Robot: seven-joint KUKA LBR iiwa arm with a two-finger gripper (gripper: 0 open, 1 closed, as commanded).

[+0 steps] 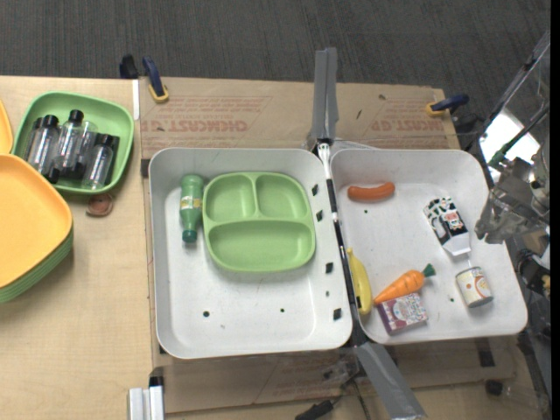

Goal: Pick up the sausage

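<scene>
The sausage [371, 191], orange-red and slightly curved, lies flat near the back left corner of the right bin [411, 252]. My gripper [500, 217] hangs at the right bin's right rim, partly lost against the arm's grey metal. It stands well to the right of the sausage and slightly nearer the front, with nothing seen in its hold.
The right bin also holds a small milk carton [446, 224], a can [474, 287], a carrot [404, 284], a purple box [402, 313] and a banana [359, 278]. In the left bin are a green divided plate [259, 220] and a green bottle [191, 206].
</scene>
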